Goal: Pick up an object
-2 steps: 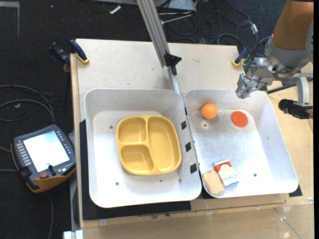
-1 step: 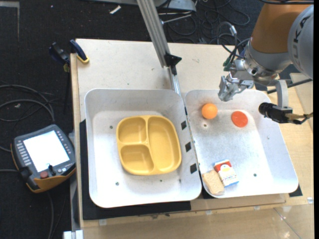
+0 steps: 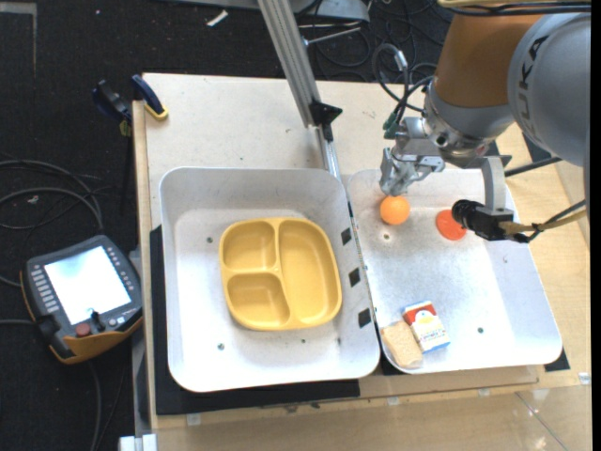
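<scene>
One small, smooth orange ball (image 3: pixel 394 210) sits at the upper-left corner of the right-hand shallow white plastic bin (image 3: pixel 488 285), just below my jaws in the frame, seemingly under them. Being round, it offers no long axis. I cannot tell how far the jaws are open.

The arm (image 3: pixel 526 54) runs off the top and right edges, and it covers the far rim of the right bin (image 3: pixel 488 285). A red thing (image 3: pixel 446 225) is half hidden behind robot parts, so we cannot name it. The print on the carton (image 3: pixel 428 327) is too small for us to read. We cannot tell what the beige thing (image 3: pixel 402 345) beside it is. On the pendant (image 3: pixel 80 294) the screen is washed out.
</scene>
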`<state>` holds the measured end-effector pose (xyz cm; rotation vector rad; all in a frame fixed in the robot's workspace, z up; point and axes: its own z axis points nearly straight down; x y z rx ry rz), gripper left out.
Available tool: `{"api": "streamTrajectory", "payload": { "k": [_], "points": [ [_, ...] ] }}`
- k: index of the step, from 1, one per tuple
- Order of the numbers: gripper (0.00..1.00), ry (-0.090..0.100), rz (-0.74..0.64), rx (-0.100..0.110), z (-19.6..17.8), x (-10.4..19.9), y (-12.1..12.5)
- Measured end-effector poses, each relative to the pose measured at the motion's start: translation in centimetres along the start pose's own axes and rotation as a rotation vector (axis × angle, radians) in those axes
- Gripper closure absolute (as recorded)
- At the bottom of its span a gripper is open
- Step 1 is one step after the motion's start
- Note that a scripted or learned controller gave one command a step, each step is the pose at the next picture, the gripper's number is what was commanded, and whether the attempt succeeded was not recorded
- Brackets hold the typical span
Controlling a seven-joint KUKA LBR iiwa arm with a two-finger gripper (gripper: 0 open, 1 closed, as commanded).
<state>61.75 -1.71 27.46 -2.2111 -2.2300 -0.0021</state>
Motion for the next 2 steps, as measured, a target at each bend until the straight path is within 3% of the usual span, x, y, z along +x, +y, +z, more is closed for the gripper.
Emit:
{"api": "streamTrajectory", "payload": {
  "k": [2],
  "points": [
    [1.00,-0.001,0.001,0.004,3.8,10.0,-1.9]
  ]
}}
